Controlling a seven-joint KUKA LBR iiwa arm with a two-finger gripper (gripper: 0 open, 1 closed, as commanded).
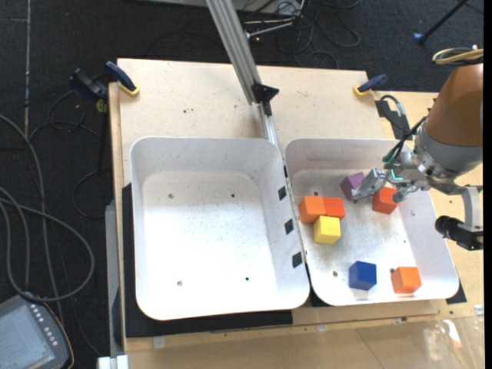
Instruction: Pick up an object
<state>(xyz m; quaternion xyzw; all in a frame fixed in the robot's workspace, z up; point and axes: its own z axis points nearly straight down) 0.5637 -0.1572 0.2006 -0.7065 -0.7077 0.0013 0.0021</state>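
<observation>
Blocks crowd your claw [382, 189]: its grip state is unclear, so centre on the red-orange block [383, 201] just beneath, clear of the purple block [353, 183] beside it.

A robotics lab: clamped plywood bench [207, 98], loose floor cables [46, 167] (dark carpet), aluminium camera mast [234, 41]

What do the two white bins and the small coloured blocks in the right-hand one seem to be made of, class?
white bins: probably thin moulded plastic, going by the smooth, slightly glossy walls and rounded corners.
yellow block and blue block: evenly coloured, matte, with crisp edges, so perhaps painted wood or foam; the look leaves it open.
</observation>
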